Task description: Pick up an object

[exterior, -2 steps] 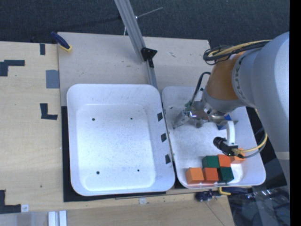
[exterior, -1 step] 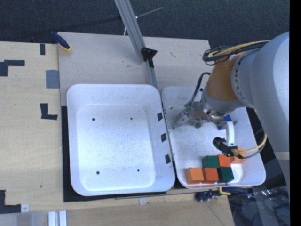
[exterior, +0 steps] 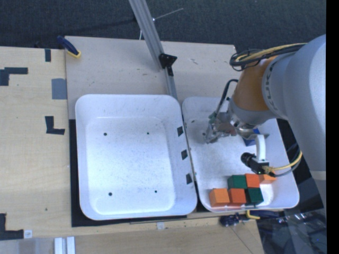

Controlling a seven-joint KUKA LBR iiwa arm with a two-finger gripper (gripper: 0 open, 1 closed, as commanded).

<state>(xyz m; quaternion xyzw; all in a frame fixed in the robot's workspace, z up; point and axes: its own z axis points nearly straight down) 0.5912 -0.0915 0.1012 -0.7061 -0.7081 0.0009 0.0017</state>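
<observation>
Two white bins side by side on bench. Left bin (exterior: 127,152) bare white floor w/ a few dark specks. Right bin (exterior: 204,157) has blocks bunched at near right corner: orange block (exterior: 219,196), second orange block (exterior: 238,195), green block (exterior: 237,181), dark green block (exterior: 255,194), all touching. Gripper (exterior: 213,133) over far left part of right bin, well apart from blocks; nothing seen between its fingers, grip state can't tell.

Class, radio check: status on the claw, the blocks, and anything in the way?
Claw over right bin, upper part, nothing seen held. Orange and green blocks clustered at near edge, apart from claw. No obstruction between.
</observation>
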